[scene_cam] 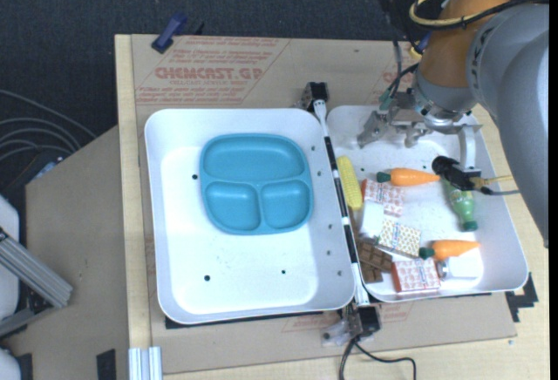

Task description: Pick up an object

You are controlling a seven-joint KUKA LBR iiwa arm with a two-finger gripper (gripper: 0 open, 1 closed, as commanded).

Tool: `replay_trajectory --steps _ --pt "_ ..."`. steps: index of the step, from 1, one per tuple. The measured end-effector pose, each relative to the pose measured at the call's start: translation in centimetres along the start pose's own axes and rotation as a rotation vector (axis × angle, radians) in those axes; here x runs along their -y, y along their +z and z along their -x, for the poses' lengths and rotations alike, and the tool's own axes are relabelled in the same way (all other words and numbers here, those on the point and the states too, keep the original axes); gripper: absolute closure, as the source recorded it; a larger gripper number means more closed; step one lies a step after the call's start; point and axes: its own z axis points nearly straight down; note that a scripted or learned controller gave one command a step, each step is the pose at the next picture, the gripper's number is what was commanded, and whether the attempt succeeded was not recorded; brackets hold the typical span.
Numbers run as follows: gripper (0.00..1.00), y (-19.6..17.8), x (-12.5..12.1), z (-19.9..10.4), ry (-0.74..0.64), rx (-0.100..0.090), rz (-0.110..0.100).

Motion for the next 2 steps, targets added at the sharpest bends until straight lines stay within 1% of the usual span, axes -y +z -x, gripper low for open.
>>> replay_trajectory --steps 1,2 --pt "0.00 1.1 4.0 -1.3 0.002 -0.002 -0.004" --pt "1.00 0.0 3.9 -1.3 0.003 -0.002 -0.003"
